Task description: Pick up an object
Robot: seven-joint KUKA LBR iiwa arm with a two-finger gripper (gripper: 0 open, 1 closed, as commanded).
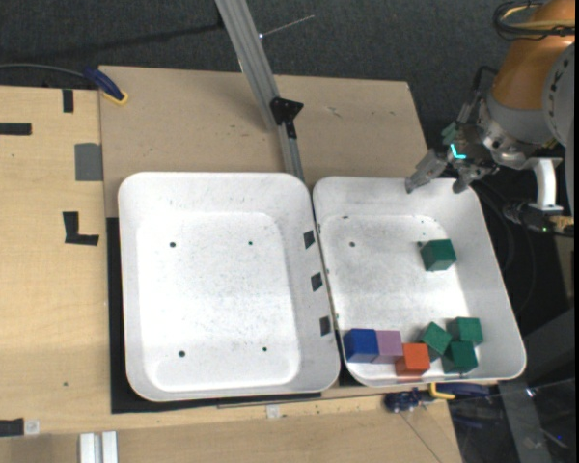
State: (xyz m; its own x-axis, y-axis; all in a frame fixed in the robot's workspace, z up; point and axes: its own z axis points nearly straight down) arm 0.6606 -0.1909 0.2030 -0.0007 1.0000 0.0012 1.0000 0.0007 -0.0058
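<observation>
- The left bin (150,210) holds nothing to grasp, so a descent there would close on bare floor.
- The slanted metal pole (256,61) crosses the bench and ends just beside the seam between the bins; a sweep toward the left could clip it.
- In the right bin (367,196), a blue cube (361,343), purple cube (389,343) and orange cube (415,357) sit touching along the near wall, with three green blocks (452,343) packed just beside them. Fingers likely land on a neighbour or the wall there, and a grasp may slip.
- A lone green cube (437,255) lies apart, mid-bin, probably the easiest pick.
- The gripper (434,177) hovers over the far right rim with its fingers spread and nothing between them; dropping straight down risks striking the rim.
</observation>
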